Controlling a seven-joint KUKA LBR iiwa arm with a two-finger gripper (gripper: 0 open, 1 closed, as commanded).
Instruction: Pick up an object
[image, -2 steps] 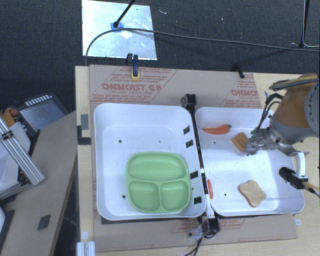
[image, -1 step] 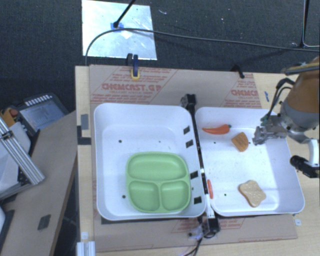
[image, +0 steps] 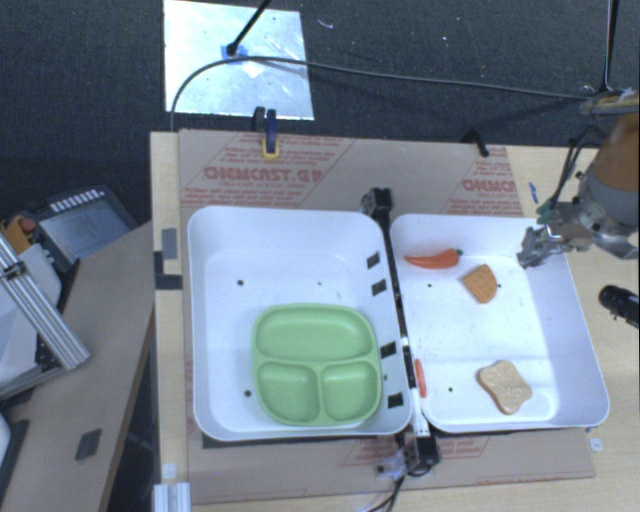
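White bins lie side by side. The right bin holds an orange carrot, a cracker and a bread slice; the left bin a green divided plate. The gripper hovers at the right bin's far right rim, grasping nothing; its opening cannot be told.

The two white bins look like smooth plastic with a soft shine. In the left one lies a green divided plate, also plastic, smooth and slightly glossy. Right of this plate, in the other bin, the orange carrot seems smooth and shiny like a plastic toy, while the cracker and the slice of bread have a matt, grainy surface. Under the bins lies brown printed cardboard, matt. Beyond it, a silver sheet looks like brushed metal, on dark rough carpet. The gripper looks metallic grey.
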